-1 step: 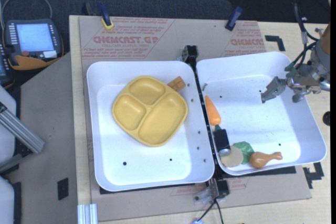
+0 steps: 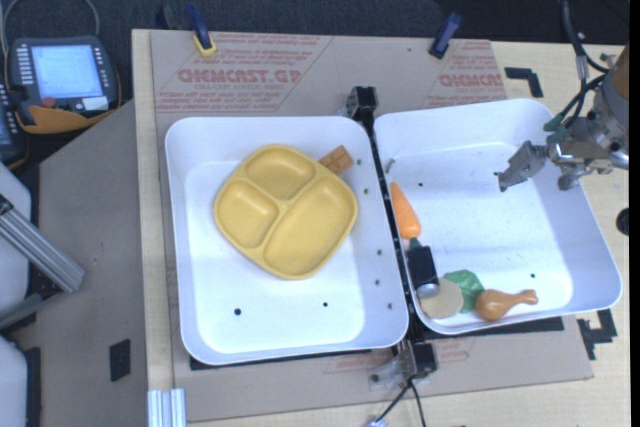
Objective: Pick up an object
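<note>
A grey robot arm reaches in from the right, its two-finger gripper (image 2: 540, 165) hanging over the right white bin (image 2: 500, 130) with fingers spread apart and nothing between them. Below and to the gripper's left, along the bin's left wall, lies an orange carrot (image 2: 404, 211). Further below sit a black block (image 2: 421, 266), a green item (image 2: 466, 285) and a tan drumstick (image 2: 503, 301), clustered together. Far left of the gripper, the left bin (image 2: 200, 305) holds a yellow divided plate (image 2: 286, 211).
</note>
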Available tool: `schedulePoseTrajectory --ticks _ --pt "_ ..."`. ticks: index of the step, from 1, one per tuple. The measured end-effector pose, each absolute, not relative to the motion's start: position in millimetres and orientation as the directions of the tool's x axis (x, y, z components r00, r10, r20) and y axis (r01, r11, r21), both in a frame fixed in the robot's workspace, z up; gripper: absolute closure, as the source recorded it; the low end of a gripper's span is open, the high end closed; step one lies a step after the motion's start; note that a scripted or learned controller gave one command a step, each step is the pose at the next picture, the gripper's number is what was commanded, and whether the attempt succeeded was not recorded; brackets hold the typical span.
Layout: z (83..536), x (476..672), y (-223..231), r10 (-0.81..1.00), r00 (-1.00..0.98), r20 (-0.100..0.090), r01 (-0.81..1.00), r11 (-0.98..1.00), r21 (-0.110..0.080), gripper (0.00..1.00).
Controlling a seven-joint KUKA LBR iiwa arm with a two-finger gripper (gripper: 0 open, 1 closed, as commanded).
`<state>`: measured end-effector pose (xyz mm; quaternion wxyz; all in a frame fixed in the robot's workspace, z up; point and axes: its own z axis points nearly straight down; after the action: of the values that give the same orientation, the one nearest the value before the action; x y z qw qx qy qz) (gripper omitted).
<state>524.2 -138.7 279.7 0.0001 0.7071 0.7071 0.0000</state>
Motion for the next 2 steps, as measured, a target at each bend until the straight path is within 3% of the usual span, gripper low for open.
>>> schedulePoseTrajectory --ticks 2 --pt "167 521.3 -122 1.0 0.001 0.001 1.0 -0.001 -0.004 0.0"
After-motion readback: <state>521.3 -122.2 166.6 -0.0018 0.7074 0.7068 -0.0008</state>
